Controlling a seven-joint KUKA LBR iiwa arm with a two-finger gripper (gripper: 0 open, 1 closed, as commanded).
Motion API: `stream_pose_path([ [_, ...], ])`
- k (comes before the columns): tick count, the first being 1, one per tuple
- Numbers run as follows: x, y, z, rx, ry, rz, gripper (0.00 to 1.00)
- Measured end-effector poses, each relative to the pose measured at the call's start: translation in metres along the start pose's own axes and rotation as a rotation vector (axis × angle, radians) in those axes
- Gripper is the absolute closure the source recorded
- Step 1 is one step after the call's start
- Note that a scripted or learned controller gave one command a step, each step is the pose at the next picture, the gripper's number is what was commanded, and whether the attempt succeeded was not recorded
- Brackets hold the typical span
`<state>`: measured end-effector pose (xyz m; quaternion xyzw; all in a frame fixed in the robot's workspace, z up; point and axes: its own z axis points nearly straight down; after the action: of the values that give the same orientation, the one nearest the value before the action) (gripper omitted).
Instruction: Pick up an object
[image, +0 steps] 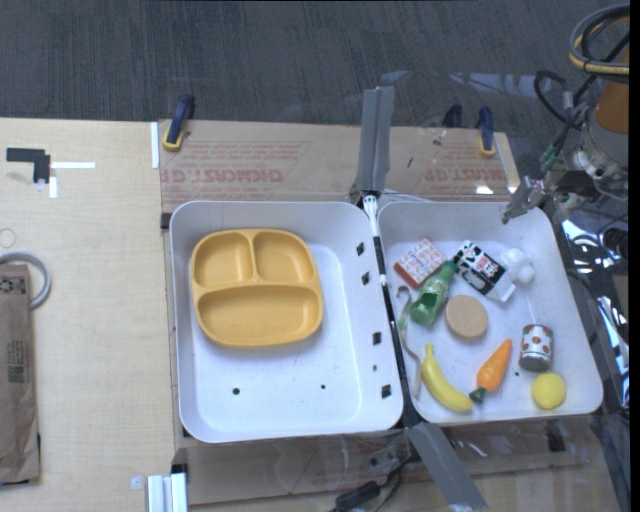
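Left bin (200, 400): a yellow divided plate (257, 287) sits upper-left; bare white floor below and right.
Cardboard (260, 165): reversed print, reads "CHEMCAST".
Right bin (585, 330): snack packet (419, 262), green bottle (432, 294), cow-patterned carton (481, 268), round biscuit (466, 317), banana (441, 381), carrot (492, 367), small can (536, 345), lemon (548, 391), crowded together.
My gripper (527, 197): at the bin's upper-right corner, above the rim, holding nothing; opening: cannot tell.
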<state>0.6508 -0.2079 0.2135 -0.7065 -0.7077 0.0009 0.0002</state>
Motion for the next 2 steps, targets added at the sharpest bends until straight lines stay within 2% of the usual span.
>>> stream_pose_path([
  [1,0.0503,-0.0424,0.047,0.001,0.0,-0.05,0.0],
  [2,0.0496,-0.042,0.038,0.0,-0.001,-0.05,1.0],
])
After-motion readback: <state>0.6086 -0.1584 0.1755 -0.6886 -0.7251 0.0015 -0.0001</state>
